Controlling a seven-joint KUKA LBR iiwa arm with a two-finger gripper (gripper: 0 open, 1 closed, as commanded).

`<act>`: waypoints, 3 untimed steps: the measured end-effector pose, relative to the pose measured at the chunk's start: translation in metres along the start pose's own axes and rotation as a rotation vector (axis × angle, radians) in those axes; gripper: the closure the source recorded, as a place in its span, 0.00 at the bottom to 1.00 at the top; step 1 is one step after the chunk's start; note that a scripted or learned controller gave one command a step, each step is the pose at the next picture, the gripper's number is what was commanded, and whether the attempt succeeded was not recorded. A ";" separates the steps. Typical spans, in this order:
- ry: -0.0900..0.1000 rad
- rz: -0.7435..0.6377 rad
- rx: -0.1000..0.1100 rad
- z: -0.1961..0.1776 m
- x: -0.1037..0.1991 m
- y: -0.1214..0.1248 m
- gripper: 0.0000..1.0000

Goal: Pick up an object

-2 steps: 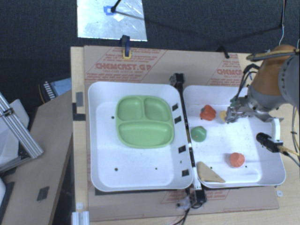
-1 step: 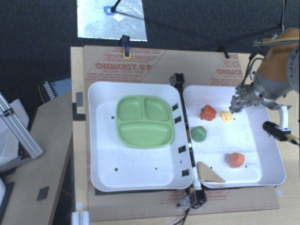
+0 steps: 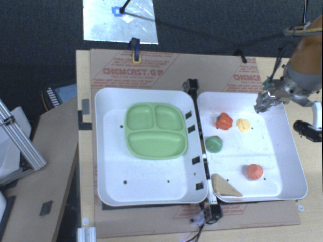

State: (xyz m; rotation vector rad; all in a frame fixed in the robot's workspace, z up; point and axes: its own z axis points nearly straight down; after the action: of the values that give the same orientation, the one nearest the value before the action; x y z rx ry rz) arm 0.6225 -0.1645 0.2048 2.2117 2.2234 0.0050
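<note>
Two shallow, glossy white bins with rounded corners lie side by side on a cardboard sheet; the left bin point(image 3: 108, 185) holds a smooth pale-green divided plate point(image 3: 155, 130) with three compartments. The right bin point(image 3: 287, 180) contains five small objects lying apart: a lumpy orange-red piece point(image 3: 223, 121), a knobbly yellow piece point(image 3: 243, 125), a rounded green piece point(image 3: 214, 143), a rounded orange-red piece point(image 3: 255, 172), and a flat tan wedge point(image 3: 225, 186) in its near-left corner. The metallic gripper point(image 3: 263, 105) hangs over this bin's far right part, above and right of the yellow piece, gripping nothing visible; its finger spacing cannot be told.
</note>
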 end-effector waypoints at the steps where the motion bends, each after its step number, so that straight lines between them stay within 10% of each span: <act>1: 0.004 -0.005 0.003 -0.003 0.064 0.013 1.00; 3: 0.003 -0.004 0.003 -0.008 0.185 0.039 1.00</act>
State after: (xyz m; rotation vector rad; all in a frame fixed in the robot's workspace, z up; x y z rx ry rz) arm 0.6606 0.0207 0.2123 2.2100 2.2308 0.0050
